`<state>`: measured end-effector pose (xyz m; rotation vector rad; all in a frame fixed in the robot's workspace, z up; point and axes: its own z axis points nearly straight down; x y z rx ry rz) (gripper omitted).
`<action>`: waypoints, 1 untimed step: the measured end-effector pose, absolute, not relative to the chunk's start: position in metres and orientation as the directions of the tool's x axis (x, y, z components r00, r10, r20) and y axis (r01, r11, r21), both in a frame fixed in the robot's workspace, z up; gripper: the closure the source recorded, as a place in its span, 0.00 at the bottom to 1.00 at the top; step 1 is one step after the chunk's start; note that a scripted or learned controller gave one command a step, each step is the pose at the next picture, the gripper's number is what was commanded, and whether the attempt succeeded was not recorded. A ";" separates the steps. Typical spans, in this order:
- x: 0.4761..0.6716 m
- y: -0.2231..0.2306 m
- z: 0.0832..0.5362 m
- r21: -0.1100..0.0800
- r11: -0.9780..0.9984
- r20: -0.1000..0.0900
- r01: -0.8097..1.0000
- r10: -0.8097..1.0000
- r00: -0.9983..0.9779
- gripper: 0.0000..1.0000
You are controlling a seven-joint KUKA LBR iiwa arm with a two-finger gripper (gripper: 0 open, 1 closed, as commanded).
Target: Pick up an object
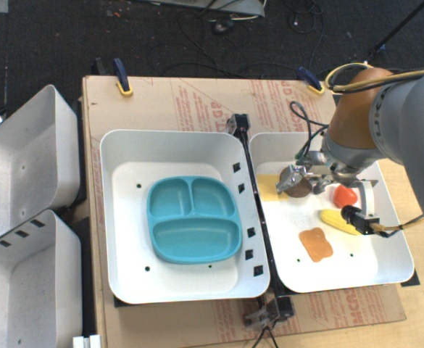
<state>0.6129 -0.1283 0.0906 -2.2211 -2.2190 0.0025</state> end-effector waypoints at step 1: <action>0.614 -0.128 0.103 0.003 -0.001 -0.001 1.000 1.000 0.001 1.00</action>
